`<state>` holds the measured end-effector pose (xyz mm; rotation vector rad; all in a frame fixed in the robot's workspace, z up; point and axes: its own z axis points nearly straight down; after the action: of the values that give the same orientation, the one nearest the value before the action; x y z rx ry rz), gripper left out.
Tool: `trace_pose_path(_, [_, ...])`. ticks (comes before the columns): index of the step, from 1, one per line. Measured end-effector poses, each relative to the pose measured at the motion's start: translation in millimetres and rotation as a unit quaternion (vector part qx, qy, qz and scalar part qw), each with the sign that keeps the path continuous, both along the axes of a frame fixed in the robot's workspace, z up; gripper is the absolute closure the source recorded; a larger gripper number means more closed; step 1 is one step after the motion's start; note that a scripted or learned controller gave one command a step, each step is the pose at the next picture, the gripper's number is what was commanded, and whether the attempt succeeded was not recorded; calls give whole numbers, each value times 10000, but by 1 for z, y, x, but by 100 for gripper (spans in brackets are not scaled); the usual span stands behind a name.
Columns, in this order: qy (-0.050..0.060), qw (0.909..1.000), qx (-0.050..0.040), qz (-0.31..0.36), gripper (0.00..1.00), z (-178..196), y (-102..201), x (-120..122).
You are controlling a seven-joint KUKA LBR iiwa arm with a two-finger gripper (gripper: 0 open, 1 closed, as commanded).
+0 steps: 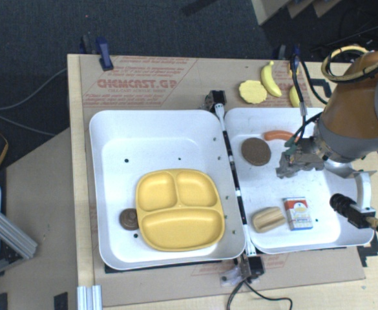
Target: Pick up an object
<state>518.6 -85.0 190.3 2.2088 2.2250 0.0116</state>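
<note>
Nearest the camera, the yellow divided plate fills the left bin. In the right bin the gripper hangs low between the brown disc and the small carton, holding nothing I can see; its opening I cannot tell. This looks like the approach step, and next it must settle over one object, perhaps the disc, and descend.

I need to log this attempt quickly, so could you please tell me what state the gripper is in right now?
Gripper: cannot be told; it hovers over the right bin, beside the brown round cookie, and nothing is visibly held.

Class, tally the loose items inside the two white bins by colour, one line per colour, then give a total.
Yellow: 1, divided plate
Brown: 2, discs
Red-orange: 1, sausage
Tan: 1, bread roll
Red and white: 1, small box
Total: 6
</note>
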Motion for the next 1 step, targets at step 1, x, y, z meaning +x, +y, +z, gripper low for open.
trace_pose_path(1, [49, 10000, -3, -33, 0, -6, -4, -2])
